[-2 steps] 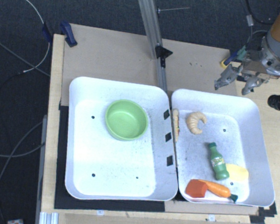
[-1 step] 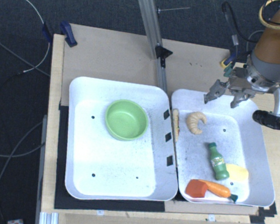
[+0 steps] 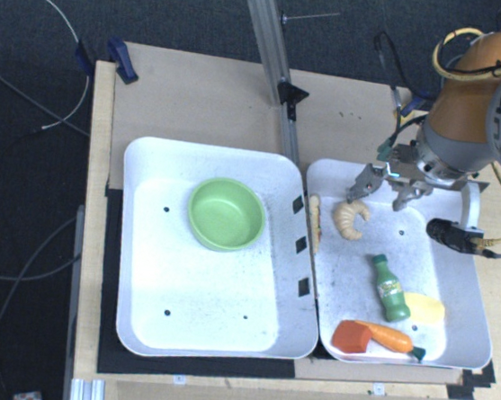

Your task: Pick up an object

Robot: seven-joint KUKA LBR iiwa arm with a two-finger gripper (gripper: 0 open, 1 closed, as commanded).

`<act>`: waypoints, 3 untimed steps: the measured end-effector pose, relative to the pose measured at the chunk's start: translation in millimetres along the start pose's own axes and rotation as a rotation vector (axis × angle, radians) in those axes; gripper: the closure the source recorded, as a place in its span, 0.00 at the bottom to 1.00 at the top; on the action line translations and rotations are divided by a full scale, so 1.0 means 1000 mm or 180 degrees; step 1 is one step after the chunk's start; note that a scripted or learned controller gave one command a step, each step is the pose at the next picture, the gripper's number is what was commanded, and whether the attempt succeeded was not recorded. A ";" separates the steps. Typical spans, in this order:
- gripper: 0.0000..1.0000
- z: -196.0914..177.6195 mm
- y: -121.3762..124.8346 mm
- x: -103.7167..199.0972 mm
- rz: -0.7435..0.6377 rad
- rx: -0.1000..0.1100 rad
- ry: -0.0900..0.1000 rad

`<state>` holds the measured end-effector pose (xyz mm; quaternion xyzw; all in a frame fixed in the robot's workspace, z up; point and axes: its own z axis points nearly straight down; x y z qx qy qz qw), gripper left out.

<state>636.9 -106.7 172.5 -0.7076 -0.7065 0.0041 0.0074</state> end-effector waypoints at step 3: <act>1.00 -0.037 0.015 -0.003 -0.0007 -0.0084 -0.0015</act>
